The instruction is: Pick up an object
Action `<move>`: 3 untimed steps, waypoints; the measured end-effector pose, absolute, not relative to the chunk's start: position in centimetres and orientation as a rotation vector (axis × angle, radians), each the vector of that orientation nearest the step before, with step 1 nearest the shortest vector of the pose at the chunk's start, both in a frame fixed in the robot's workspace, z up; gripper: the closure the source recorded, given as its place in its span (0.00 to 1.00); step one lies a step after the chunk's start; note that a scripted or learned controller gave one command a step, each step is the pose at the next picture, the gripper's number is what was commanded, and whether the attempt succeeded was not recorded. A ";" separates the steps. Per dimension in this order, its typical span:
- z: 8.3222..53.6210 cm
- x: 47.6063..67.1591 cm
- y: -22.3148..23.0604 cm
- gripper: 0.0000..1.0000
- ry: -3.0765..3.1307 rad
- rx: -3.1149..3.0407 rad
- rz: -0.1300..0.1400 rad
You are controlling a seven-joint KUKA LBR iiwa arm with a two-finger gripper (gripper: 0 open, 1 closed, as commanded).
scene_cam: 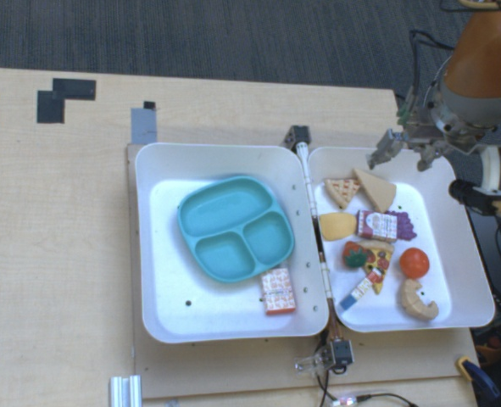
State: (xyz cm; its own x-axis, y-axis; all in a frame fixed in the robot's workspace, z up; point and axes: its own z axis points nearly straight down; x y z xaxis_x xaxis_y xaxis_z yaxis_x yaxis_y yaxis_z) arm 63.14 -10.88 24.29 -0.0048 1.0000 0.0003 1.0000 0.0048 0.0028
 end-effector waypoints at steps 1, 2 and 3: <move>14.7 64.9 -9.6 0.00 2.228 2.215 0.001; 8.7 60.0 -9.9 0.00 2.220 2.213 0.009; 10.0 60.2 -9.8 1.00 2.218 2.209 0.017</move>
State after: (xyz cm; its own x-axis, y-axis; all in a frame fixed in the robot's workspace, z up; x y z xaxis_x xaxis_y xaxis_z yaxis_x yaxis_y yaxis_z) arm 60.22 -9.83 9.99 -0.0039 1.0000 -0.0002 0.9999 0.0039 0.0157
